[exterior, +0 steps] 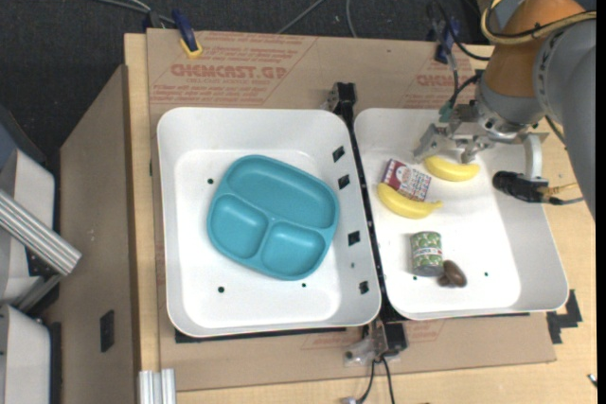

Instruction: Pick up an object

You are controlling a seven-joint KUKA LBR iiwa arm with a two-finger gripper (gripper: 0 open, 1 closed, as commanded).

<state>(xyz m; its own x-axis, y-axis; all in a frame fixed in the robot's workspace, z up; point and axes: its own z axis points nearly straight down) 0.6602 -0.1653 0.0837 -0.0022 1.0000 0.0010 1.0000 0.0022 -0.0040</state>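
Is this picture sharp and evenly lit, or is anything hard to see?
Camera view: even, soft light and faint shadows; the white bins are bright, with little surface detail. The teal tray and bananas look crisp; the dark lump beside the can is too small to identify.

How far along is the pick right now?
Done: the gripper is down in the right bin, just above one banana. In hand: nothing shows between its fingers; the banana lies on the bin floor. Left: the grasp and lift. The other banana, box, can and tray lie untouched.
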